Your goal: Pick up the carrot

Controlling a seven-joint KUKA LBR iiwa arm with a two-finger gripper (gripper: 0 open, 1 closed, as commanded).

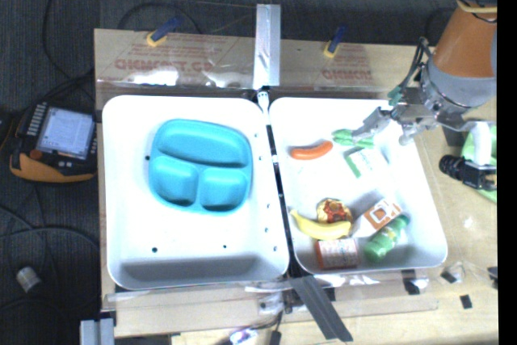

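At the near edge of the right bin a cluster of groceries lies packed together: a red can on its side against the near wall, a green bottle beside it toward the near right corner, a small orange carton just behind the bottle, a banana curving along the can, and a crinkled snack packet touching the banana. They look tumbled there rather than set, each leaning on its neighbour.

Further back, clear of that pile, the carrot lies flat on the bin floor near the divider, long axis running roughly left to right, leafy green top pointing toward the right wall. Lying apart from the rest, it should be open to a grasp from above.

The gripper hangs over the far right part of this bin, beside the leafy end and not over the orange body; whether the jaws are spread or closed I cannot tell, since they blur into the greenery. Nothing is seen held. My guess is the approach is under way and must shift toward the divider.

The left bin carries a blue compartment tray at its middle. Beyond both bins, along the worktop's far edge, sit yellow-and-blue clamps.
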